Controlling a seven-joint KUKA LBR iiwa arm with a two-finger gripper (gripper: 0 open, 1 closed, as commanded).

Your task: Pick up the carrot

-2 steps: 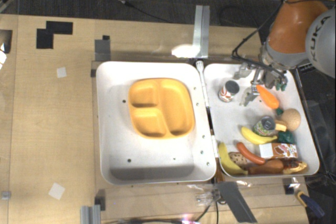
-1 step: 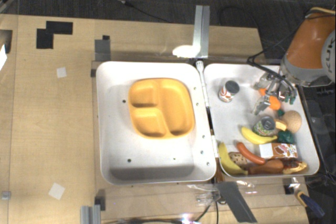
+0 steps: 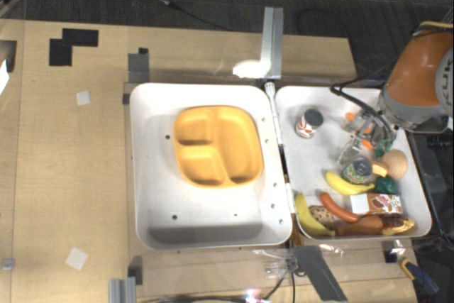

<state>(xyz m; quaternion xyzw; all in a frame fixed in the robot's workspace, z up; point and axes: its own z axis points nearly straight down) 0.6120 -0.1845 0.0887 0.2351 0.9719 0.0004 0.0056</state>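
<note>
Carrot (image 3: 357,125) peeking out orange under my gripper (image 3: 363,135), grip too blurry to tell, small can (image 3: 308,122) near, bananas (image 3: 347,184) and sausage (image 3: 335,206) crowding the right bin (image 3: 312,167), yellow tray (image 3: 216,145) alone in the left bin (image 3: 152,174)

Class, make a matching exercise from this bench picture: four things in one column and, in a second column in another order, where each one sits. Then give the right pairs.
Things
1. yellow divided plate
2. small can
3. gripper
4. red sausage

Places
A. upper left part of the right bin
B. lower part of the right bin, near the bananas
C. middle of the left bin
D. upper right part of the right bin, over an orange piece

Pairs: 1-C, 2-A, 3-D, 4-B
</note>
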